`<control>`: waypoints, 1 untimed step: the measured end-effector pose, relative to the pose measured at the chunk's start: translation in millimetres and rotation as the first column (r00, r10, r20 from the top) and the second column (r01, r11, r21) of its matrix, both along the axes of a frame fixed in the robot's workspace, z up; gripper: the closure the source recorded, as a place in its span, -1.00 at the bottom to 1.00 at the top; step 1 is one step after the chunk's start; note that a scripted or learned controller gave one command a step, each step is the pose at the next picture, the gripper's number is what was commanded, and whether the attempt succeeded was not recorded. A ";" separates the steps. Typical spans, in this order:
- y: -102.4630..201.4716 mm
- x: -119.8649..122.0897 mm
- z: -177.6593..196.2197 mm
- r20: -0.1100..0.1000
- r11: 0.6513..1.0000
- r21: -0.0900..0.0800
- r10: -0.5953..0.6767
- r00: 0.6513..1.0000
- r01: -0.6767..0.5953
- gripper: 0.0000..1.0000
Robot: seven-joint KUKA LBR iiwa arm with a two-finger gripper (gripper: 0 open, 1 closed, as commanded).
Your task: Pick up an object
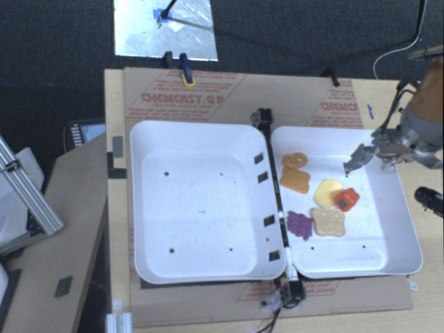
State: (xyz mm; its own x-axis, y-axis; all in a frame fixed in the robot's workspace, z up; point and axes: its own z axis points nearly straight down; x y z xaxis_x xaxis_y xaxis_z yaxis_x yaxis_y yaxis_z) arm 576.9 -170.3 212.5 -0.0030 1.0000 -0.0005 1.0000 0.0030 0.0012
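Camera view showed the gripper [354, 164], fingers slightly parted and holding nothing, above the right bin's [399, 220] far edge; it should descend squarely onto the red-orange toy [347, 199].

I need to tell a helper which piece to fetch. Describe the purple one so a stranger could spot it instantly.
Look at the right bin of the two white bins. A small cluster of toy pieces lies near its left wall; the purple piece is the lowest-left one, close to the divider and touching the pale beige slab on its right. It is the only purple item, with a lumpy outline.
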 end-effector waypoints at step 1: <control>1.9 -33.8 -125.6 -0.008 1.000 0.003 -0.003 1.000 0.003 -1.00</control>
State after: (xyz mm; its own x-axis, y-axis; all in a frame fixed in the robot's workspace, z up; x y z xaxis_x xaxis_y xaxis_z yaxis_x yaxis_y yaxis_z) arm 543.1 -168.3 86.9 0.0003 1.0000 0.0023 1.0000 -0.0003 -0.0065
